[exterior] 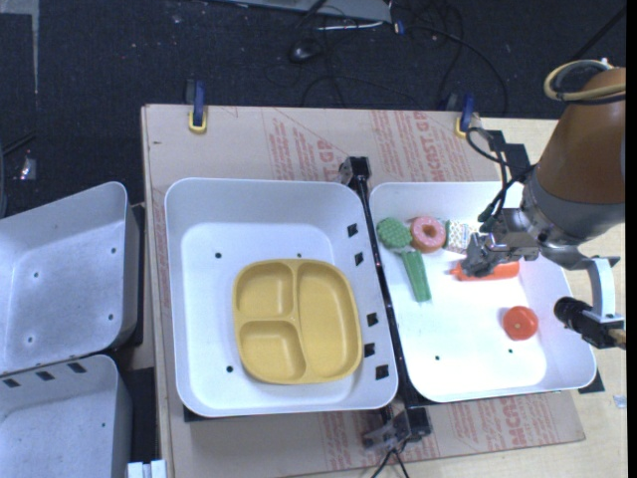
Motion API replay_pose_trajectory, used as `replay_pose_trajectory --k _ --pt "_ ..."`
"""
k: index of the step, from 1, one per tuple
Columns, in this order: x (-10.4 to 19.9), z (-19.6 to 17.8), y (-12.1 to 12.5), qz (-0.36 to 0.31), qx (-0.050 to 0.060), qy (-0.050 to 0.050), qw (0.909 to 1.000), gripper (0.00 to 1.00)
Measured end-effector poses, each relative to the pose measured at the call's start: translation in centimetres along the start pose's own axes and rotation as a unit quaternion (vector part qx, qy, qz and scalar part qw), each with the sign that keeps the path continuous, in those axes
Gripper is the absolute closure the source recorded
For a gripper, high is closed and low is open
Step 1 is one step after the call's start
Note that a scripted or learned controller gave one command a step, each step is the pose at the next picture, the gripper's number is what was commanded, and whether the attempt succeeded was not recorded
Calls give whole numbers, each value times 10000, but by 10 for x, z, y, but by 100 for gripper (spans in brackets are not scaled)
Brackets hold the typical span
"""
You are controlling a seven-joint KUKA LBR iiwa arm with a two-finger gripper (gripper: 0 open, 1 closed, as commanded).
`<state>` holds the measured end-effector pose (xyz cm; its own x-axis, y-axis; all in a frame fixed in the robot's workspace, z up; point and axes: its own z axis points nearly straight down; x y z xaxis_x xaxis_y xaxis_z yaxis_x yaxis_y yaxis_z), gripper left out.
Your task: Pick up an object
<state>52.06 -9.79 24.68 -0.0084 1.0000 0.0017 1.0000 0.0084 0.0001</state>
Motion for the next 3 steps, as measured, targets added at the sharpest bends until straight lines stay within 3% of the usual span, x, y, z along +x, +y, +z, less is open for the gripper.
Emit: replay_pose_trajectory --k 2,3 --pt "103 20 17 4 9 -1 10000 100" --pt "148 11 32 2 -11 -2 10000 100"
